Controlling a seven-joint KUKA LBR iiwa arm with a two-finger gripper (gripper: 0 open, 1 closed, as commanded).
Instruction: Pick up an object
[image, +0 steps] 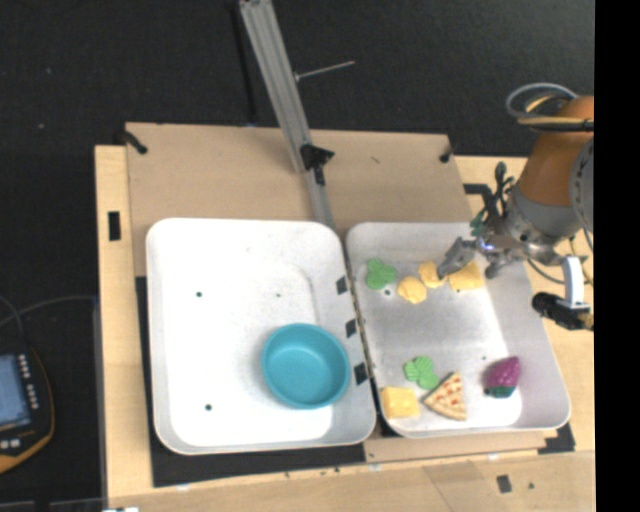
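Observation:
My gripper (470, 258) hangs over the upper right part of the right bin (520, 320); its fingers stand open, spread to either side of a yellow block (466, 279) just below them. Left of it lie two more yellow pieces (418, 285) and a green leafy piece (380, 274). Along the front of the same bin are a green piece (421, 371), a yellow cheese wedge (400, 402), a pizza slice (447, 397) and a purple fruit (502, 375). Nothing sits between the fingers.
The left bin (200, 300) holds a teal bowl (305, 364) at its front right. A grey metal pole (285, 100) slants down from the top to the gap between the bins. The arm's orange band (550, 170) is at the right edge.

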